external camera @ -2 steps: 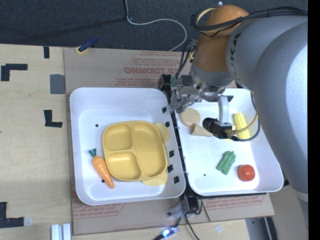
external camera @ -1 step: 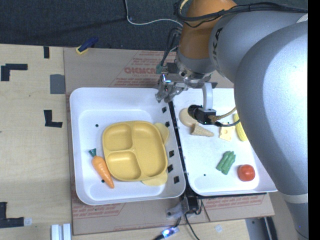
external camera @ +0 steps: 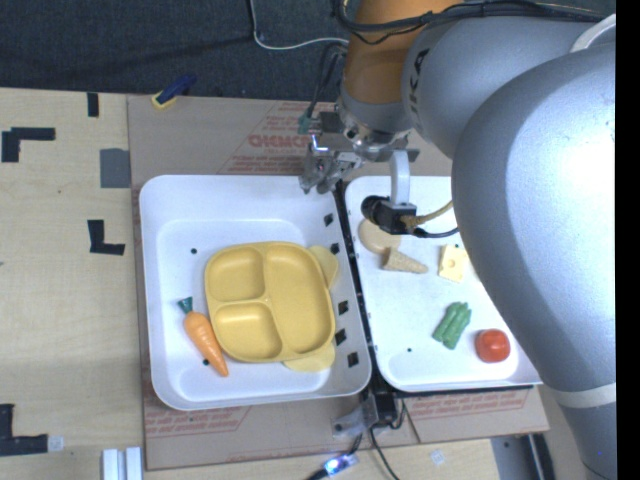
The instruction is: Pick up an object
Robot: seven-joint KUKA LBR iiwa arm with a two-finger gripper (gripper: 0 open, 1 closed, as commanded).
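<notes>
The bench (external camera: 60,298) is pale wood, marked on its left side with short black tape angles (external camera: 100,236) and a grey square (external camera: 115,166). A sheet of brown cardboard (external camera: 215,143) with red printing lies on it, and the two white bins sit on that sheet, touching along their inner rims. Behind the bench hangs a dark cloth (external camera: 130,18), with a thin white cable (external camera: 262,38) trailing down across it. A small blue and yellow clip (external camera: 175,90) lies at the far edge of the bench.

The left bin (external camera: 160,268) holds a yellow divided plate (external camera: 270,303), with a carrot (external camera: 205,340) just beside its left edge. The right bin (external camera: 400,363) holds a tan wedge (external camera: 403,261) near the dividing rims, a piece of cheese (external camera: 454,264) beside it, a green vegetable (external camera: 452,324) nearer the front, and a tomato (external camera: 492,345) just to its right.

The grey arm fills the right side, with its orange band at the top. The gripper (external camera: 325,175) hangs over the far end of the rims where the bins meet. It is small and cluttered from here, so I cannot tell how far open it is or whether it has hold of anything.
</notes>
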